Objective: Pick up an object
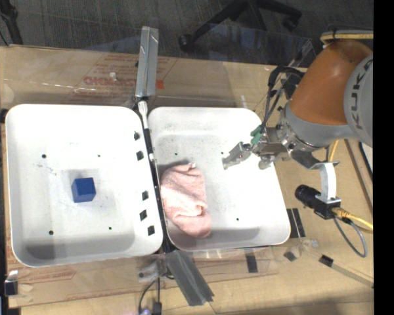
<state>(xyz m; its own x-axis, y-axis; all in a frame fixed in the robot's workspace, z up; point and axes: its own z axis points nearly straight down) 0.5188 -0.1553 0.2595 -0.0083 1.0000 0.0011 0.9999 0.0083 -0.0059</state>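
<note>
Bins sat side by side on the bench [302,294], seen from above at a slant: L bin [26,120] w/ a blue cube [84,189], R bin [249,118] w/ a pink cloth [184,201]. The cube stood alone on the L bin's floor, left of centre & towards the near side, well apart from every wall. The cloth lay crumpled in the R bin's near-left part, its left edge up against the wall next to the L bin, touching nothing else. Arm [328,90] reached in from the view's right, orange band uppermost, wrist over the R bin's right rim. Gripper [244,155] hung over the R bin, approx mid-floor & right of the cloth, apart from it, w/ bare white floor between them; nothing was seen in its grasp. Whether it was spread or closed couldn't be told from this angle, as the metal parts overlapped. Black clips [144,195] ran along the divider between the bins. A grey bar [146,54] stood at the far end of that divider. Beyond the bench, chair legs [249,12] w/ castors showed on dark carpet [65,12].
</note>
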